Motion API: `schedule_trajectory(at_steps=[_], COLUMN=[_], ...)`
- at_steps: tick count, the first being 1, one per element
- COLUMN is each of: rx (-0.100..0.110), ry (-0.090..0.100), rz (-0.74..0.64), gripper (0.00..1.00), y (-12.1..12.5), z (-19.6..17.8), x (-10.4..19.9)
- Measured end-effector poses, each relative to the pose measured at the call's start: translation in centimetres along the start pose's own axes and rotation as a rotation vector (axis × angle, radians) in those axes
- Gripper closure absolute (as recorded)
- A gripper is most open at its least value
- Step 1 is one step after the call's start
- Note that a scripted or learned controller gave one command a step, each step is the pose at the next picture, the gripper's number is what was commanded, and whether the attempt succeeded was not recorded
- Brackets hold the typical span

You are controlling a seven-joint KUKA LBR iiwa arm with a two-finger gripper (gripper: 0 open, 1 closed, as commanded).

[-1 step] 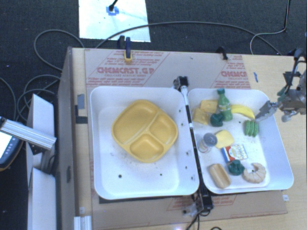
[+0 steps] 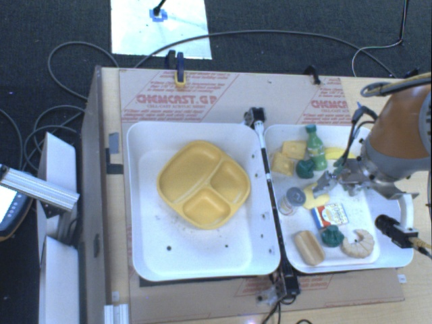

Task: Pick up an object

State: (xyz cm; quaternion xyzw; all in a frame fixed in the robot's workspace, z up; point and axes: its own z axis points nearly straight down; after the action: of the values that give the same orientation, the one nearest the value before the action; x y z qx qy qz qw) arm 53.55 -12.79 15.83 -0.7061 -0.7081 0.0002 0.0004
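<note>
My gripper hangs over the right bin beside the green bottle; whether it's clenched, I cannot tell.

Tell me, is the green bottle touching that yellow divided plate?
Apart. The camera view shows the green bottle in the right bin and the yellow divided plate in the left bin, with the bins' rims between them.

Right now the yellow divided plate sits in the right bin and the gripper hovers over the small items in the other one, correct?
Not quite. The camera view shows the yellow divided plate in the left bin; the gripper is over the small items in the right bin.
</note>
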Motion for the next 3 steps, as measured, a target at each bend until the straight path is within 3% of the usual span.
schedule_trajectory(at_steps=[1, 2, 3], rx=[-0.015, -0.005, 0.015], ry=[-0.006, -0.001, 0.002], rz=[0.002, 0.0, 0.001], gripper=[0.0, 0.0, 0.0], y=[-3.9, 4.0, 11.6], z=[7.0, 7.0, 7.4], x=[0.0, 0.5, -3.0])
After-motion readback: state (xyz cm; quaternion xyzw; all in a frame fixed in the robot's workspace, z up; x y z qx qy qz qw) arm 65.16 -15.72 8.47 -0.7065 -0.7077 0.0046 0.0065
